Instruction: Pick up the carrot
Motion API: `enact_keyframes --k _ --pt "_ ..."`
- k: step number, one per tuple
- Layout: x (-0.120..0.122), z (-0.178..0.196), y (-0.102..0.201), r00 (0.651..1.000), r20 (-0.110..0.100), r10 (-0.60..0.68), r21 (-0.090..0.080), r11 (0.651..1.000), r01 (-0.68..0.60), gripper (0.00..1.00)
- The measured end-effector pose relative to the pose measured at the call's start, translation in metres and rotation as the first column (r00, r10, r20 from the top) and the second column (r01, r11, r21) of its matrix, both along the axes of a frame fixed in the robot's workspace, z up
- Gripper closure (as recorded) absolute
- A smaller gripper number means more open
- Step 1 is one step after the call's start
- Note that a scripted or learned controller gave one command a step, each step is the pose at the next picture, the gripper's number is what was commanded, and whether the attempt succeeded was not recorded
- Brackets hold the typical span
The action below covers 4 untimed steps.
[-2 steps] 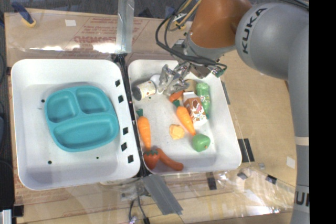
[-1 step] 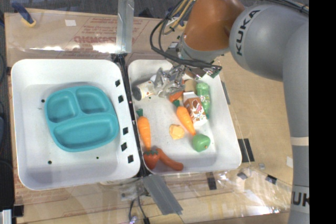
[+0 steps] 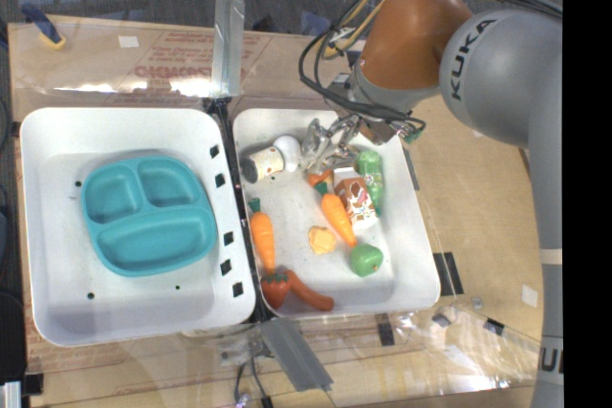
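Two carrots lie in the right bin [image 3: 421,248]. One carrot [image 3: 338,216] lies at a slant in the bin's middle, next to a brown and red box [image 3: 356,197]. The other carrot [image 3: 262,241] lies along the bin's left wall. My gripper [image 3: 327,146] hangs low over the back of the right bin, just above a small orange piece [image 3: 318,177] and behind the middle carrot's top end. I see nothing held in it.
The right bin also holds a white and black cylinder [image 3: 262,164], a white ball [image 3: 286,146], a green packet [image 3: 371,173], a yellow-orange piece [image 3: 323,241], a green fruit [image 3: 365,259] and red items [image 3: 292,289]. A teal divided plate [image 3: 148,213] lies in the left bin [image 3: 43,234].
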<state>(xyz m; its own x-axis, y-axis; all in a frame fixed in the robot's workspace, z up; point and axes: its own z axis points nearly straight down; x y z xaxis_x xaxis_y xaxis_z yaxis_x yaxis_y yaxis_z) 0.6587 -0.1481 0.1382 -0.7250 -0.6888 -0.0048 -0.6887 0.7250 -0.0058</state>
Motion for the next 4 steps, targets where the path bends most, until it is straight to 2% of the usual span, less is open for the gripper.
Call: enact_keyframes --k 1,2,3,4 --pt "-0.039 -0.017 0.026 0.987 -0.009 -0.161 0.002 0.987 0.162 1.0" --pt "-0.039 -0.016 0.026 0.987 -0.008 -0.161 0.002 0.987 0.161 0.0" --pt "-0.12 -0.047 0.026 1.0 -0.009 -0.006 0.002 1.0 0.006 0.0" --pt "-0.118 -0.037 0.03 1.0 -0.006 0.005 0.003 1.0 -0.005 1.0"
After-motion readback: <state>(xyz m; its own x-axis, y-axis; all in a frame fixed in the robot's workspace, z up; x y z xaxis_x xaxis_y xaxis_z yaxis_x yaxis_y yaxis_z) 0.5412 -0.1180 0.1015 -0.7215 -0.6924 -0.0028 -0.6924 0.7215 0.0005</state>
